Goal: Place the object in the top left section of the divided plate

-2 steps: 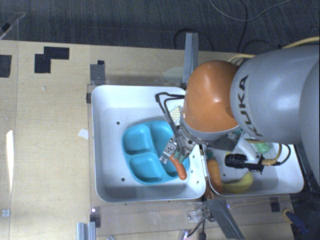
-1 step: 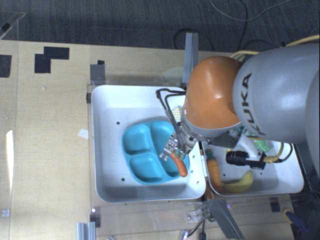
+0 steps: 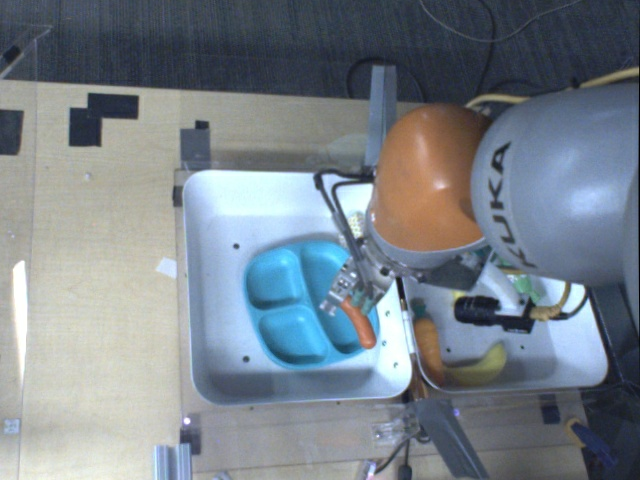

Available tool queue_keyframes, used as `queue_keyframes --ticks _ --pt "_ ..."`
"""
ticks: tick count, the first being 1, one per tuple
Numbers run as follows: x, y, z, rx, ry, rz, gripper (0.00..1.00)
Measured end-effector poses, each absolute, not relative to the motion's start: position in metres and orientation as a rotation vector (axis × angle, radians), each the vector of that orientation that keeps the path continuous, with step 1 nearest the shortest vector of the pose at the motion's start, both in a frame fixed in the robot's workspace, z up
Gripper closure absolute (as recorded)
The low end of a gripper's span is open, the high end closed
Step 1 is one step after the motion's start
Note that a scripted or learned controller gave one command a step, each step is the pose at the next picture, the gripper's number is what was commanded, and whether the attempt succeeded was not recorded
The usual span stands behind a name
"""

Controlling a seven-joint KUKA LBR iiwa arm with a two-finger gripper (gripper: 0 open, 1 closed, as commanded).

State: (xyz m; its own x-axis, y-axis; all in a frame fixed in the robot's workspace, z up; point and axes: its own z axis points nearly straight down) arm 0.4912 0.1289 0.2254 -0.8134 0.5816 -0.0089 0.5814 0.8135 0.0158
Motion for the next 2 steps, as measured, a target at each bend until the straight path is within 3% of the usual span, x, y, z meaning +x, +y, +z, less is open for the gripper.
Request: queue_keyframes --ticks 1,2 --pt "0.488 0.166 0.221 0.791 3.035 0.006 1.0" --pt "0.503 0.097 0.29 0.727 3.048 0.006 1.0"
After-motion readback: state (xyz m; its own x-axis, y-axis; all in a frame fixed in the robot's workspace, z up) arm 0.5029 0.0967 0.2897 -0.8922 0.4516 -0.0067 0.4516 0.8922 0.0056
